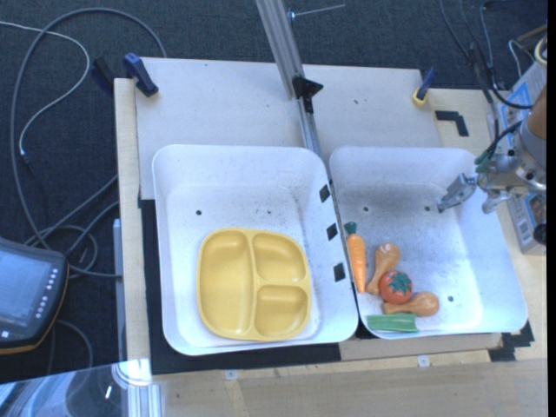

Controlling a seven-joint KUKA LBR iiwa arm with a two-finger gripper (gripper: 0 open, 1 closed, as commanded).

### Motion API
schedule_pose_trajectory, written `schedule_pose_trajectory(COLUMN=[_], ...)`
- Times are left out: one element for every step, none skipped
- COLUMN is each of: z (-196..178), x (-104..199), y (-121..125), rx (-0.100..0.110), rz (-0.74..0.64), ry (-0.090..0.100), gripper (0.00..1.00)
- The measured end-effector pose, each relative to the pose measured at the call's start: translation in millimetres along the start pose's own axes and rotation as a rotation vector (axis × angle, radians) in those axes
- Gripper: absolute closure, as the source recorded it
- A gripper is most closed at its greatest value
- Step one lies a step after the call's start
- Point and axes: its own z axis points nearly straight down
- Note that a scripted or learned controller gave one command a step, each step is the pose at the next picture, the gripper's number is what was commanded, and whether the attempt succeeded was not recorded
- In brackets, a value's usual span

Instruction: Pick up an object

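A cluster of toy food lies at the front left of the right bin (486, 268): an orange carrot (356, 262), a red tomato (397, 286), two tan-orange pieces (385, 261) (422, 303) and a green piece (391, 322). They touch or nearly touch one another. My gripper (472, 200) hangs over the right bin's far right side, well away from the food, up and to the right of it. It is open, with nothing between its fingers (452, 195).
The left bin (234, 176) holds a yellow divided plate (254, 282). A metal pole (278, 24) runs down to the divider between the bins. Blue and yellow clamps (139, 72) (423, 91) sit at the bench's back corners. Cables lie on the floor at the left.
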Motion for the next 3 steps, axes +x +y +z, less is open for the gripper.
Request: schedule_pose_trajectory(z=[0, 61, 112], x=[0, 6, 6], y=[0, 4, 3], rx=[0.000, 0.005, 0.005], rz=[0.000, -0.001, 0.001], ry=[0.000, 0.001, 0.001], gripper=[0.00, 0.00, 0.00])
